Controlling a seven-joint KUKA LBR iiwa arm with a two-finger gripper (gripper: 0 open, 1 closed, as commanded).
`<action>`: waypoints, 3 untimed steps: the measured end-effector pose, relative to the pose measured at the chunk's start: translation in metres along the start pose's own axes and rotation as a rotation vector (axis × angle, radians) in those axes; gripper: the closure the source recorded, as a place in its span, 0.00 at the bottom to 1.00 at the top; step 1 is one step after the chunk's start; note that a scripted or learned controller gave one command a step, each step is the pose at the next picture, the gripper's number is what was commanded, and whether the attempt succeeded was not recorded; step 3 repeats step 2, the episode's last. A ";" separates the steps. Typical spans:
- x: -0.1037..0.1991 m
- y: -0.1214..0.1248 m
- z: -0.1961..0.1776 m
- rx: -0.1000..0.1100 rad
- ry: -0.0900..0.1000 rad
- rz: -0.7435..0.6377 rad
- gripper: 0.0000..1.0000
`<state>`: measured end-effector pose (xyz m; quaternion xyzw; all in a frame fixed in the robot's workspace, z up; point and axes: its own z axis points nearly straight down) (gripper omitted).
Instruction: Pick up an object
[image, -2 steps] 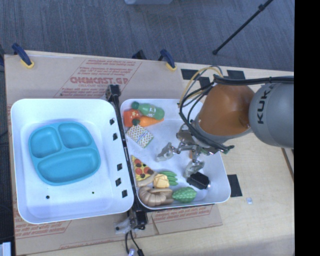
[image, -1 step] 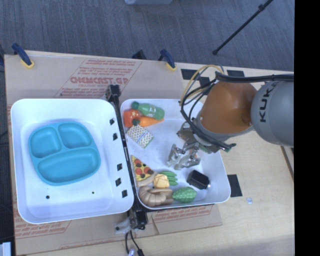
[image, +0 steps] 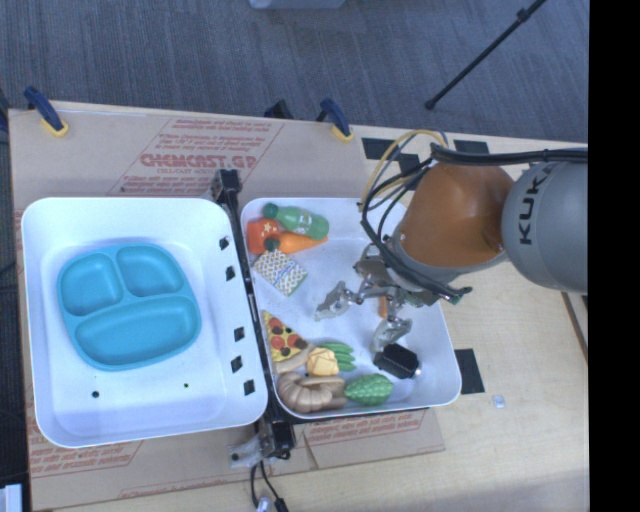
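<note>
My gripper (image: 362, 314) hangs over the middle of the right bin (image: 440, 345), open, with only bare bin floor between its fingers. One fingertip (image: 331, 302) points left toward a checkered box (image: 278, 271); the other (image: 393, 329) sits lower right. At the bin's far end lie a green toy bottle (image: 298, 219), a red vegetable (image: 261, 235) and an orange carrot (image: 298, 242). Along the near edge are a pizza slice (image: 283, 340), a green pea pod (image: 336, 352), a yellow piece (image: 322, 362), a tan pastry (image: 305, 392) and a bumpy green toy (image: 368, 388).
The left bin (image: 40, 300) holds a blue divided plate (image: 128, 303). Black clips line the wall between the two bins (image: 243, 300). The grey arm with its orange band (image: 455, 215) covers the right bin's right side.
</note>
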<state>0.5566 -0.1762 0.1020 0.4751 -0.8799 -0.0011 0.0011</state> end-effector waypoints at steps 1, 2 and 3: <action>0.029 -0.001 0.010 0.001 0.000 -0.410 0.00; 0.025 0.010 0.010 0.002 0.000 -0.771 0.00; 0.025 0.010 0.010 0.002 0.000 -0.771 0.00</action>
